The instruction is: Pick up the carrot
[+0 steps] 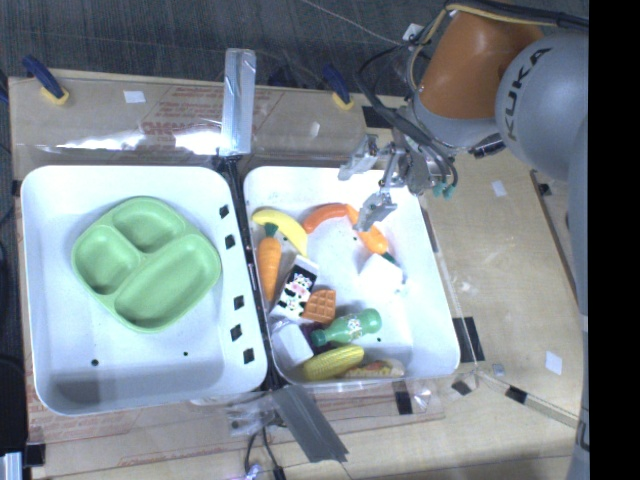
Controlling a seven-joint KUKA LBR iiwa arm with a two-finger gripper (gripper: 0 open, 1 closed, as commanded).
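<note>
Wooden bench under two white bins, side by side; left bin (50,268) holding a green divided plate (147,261), right bin (430,268) crowded with toy food. Carrot (270,264) lying against the left wall of the right bin, just below a banana (280,228), long axis running roughly top to bottom of the frame. Gripper (378,206) hanging over the upper right part of that bin, beside an orange piece (372,238). Jaw state: cannot tell, too small and cluttered. Carrot lying left and slightly down-frame from the gripper; likely needing a leftward shift, jaws across the carrot's width.
</note>
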